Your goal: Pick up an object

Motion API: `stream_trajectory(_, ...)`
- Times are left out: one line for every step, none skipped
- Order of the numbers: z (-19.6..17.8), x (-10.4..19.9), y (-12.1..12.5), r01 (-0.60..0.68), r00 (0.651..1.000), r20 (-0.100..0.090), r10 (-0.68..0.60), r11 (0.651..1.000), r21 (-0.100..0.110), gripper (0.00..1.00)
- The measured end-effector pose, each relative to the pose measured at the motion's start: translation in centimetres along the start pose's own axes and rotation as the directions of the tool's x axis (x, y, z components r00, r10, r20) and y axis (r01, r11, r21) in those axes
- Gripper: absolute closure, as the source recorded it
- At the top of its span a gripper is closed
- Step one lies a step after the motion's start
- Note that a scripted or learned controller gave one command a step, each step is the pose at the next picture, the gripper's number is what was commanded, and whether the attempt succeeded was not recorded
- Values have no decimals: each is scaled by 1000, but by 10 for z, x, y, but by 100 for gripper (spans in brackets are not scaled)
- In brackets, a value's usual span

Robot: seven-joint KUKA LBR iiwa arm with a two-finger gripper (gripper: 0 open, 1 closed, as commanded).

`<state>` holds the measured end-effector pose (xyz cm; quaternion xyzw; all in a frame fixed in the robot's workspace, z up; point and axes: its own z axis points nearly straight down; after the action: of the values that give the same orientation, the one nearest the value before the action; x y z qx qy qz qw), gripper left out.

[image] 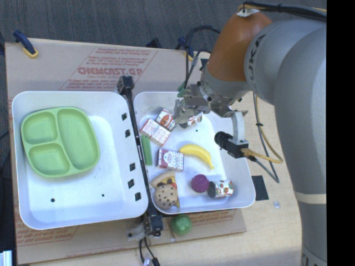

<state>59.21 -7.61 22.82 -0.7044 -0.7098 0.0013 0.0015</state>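
Observation:
My gripper [187, 114] hangs over the far part of the right bin [243, 188], just above a small red and white item [193, 119] and beside a small carton [165, 118]. More toy food lies in that bin: a red and white box [155, 131], a green stick [146, 149], another carton [170, 159], a yellow banana [198, 154], a purple fruit [200, 183], a small can [221, 189], a cookie [166, 195] and a pizza slice [164, 178].
The left bin [72, 204] holds a green divided plate [58, 142]. A green ball [180, 224] lies outside the bins at the near edge. A black clip rail [133, 143] runs between the bins. The arm's grey body fills the right side.

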Motion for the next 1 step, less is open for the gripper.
stream_trajectory(-25, 7, -91, -2, 1000, 1, 2, 1000, -1, 100)
